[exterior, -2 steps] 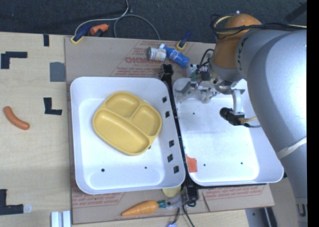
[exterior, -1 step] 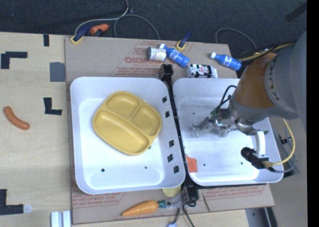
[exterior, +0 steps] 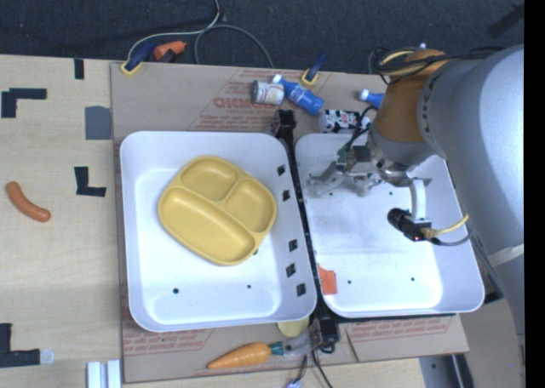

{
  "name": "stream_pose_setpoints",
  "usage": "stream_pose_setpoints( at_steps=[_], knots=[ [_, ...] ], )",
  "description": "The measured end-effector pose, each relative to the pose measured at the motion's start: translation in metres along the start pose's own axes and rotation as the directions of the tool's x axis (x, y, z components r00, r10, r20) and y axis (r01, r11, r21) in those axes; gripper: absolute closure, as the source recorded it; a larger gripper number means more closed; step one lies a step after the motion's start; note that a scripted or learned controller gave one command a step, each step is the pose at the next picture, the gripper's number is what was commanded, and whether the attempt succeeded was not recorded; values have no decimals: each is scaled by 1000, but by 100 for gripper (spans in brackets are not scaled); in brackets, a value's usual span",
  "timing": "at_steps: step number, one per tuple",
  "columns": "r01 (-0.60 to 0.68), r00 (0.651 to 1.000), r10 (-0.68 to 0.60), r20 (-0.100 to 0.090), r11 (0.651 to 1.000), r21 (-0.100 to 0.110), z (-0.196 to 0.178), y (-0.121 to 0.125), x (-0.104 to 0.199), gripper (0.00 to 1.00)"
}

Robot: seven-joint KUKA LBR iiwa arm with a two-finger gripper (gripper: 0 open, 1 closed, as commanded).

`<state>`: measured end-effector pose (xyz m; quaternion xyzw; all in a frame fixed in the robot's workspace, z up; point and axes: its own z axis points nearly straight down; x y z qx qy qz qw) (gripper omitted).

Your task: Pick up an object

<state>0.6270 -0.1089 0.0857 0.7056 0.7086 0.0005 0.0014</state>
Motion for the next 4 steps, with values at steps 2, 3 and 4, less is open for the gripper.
stream_pose_setpoints(
  at_steps=[2, 3, 4],
  knots=[
    [-7, 1000, 7, 2, 1000, 1, -28, 33, -55, 0],
    [0, 1000, 0, 3, 1000, 0, 1, -6, 10, 0],
    [-2, 1000, 2, 0, 1000, 0, 1, 43, 10, 0]
  ],
)
